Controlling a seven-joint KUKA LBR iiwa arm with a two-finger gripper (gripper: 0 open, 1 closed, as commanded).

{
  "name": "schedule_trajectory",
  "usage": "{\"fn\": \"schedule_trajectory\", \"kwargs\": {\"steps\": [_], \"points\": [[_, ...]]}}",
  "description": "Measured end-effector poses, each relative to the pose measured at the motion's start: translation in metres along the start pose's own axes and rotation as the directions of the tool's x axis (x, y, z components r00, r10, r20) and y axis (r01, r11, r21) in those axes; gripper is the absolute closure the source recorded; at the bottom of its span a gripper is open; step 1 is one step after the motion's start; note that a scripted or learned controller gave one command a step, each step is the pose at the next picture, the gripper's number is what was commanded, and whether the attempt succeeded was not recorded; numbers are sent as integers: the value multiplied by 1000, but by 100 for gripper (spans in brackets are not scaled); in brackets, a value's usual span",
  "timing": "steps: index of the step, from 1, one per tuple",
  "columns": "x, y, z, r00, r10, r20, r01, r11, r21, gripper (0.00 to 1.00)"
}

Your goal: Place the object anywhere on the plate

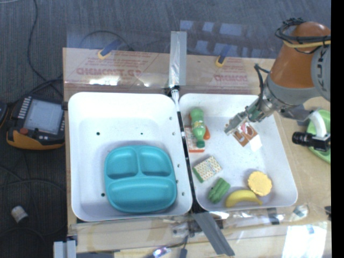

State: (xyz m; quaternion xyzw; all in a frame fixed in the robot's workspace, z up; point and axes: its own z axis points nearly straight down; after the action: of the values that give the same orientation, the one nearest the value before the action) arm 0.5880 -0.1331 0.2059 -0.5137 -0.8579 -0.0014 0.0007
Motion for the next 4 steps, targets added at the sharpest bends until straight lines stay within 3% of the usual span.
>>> {"fn": "schedule_trajectory", "kwargs": {"steps": [1, 2, 3, 4], "points": [[1, 1, -8, 1000, -2, -3, 2, 1000, -1, 100], [70, 23, 22, 966, -260, 0, 260, 966, 3, 100], [135, 55, 23, 934, -356, 2, 356, 934, 4, 100], [211, 56, 24, 778, -628, -2, 628, 778, 3, 100]]}}
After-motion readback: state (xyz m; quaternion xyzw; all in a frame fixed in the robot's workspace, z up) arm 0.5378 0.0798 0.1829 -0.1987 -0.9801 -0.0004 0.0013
